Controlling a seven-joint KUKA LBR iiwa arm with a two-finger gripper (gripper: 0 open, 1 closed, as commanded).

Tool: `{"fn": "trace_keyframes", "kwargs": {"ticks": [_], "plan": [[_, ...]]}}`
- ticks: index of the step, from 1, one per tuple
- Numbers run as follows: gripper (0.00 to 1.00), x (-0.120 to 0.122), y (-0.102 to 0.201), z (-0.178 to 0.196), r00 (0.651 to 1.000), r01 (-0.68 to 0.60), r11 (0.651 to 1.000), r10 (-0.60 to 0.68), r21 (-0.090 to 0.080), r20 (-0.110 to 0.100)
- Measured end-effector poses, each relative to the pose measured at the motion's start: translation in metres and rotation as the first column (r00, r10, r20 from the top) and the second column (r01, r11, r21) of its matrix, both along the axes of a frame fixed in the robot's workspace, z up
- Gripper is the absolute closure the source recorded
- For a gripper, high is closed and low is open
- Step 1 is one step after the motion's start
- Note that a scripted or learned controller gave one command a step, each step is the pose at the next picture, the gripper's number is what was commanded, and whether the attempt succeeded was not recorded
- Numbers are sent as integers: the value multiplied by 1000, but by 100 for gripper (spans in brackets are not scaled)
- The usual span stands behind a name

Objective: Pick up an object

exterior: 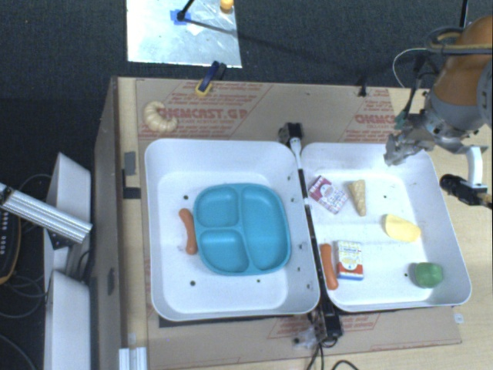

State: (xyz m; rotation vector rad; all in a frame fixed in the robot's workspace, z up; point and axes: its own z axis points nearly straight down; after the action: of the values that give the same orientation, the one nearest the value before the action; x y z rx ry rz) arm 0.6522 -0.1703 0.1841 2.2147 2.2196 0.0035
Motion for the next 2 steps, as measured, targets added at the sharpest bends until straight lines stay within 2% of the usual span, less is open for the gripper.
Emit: {"fn": "trace_keyframes", "kwargs": {"ticks": [1,2], "plan": [[100,7,61,4,1000,-3,1000,3,4,-3],[0,7,60,4,1000,-2,1000,2,2,-3]]}}
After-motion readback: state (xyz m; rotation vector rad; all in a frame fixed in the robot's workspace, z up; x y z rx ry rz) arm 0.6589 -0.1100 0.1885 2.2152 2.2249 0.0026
